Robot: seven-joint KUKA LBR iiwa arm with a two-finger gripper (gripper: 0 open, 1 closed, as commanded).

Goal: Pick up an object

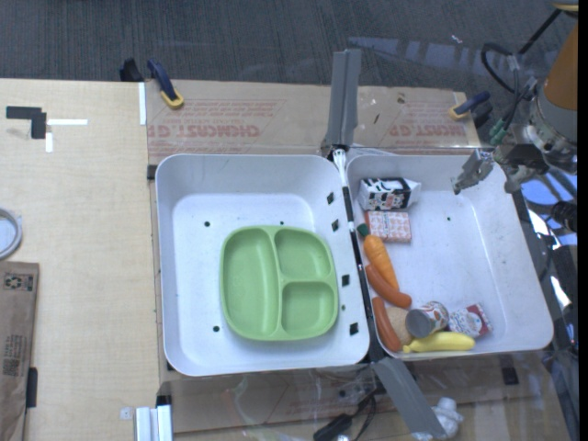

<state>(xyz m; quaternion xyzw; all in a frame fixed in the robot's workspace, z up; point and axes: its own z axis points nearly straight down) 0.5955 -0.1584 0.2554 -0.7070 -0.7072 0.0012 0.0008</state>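
Since the claw is seen hovering, its opening indeterminable, at the right bin's upper right, no grasp is judged made; the carrot is left lying at centre-right.

The arm is cut off by the frame's right edge at upper right, so most of its body goes unseen; the gripper beneath it is small and blurred, its fingers too indistinct to read. At far left a roll of tape and a brown paper bag are both clipped by the left edge; in the right bin the hot dog is partly hidden under the can, and the print on the small carton is too small to tell.
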